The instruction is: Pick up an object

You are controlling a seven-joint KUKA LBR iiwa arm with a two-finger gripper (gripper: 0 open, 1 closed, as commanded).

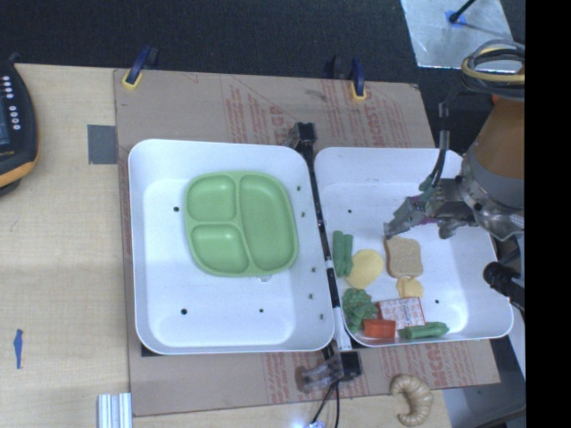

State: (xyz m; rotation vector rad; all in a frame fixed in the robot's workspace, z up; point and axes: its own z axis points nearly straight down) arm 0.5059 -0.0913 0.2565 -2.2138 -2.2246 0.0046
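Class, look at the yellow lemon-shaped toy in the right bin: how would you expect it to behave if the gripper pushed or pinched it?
The yellow toy looks rounded and smooth, so a push would probably roll it toward the bread slice or the green pieces beside it. Its curved sides may slip from a pinch. It is probably light hollow plastic, though that cannot be confirmed.

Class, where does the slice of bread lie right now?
The slice of bread lies in the right bin, between the yellow lemon-like piece and the gripper above it.
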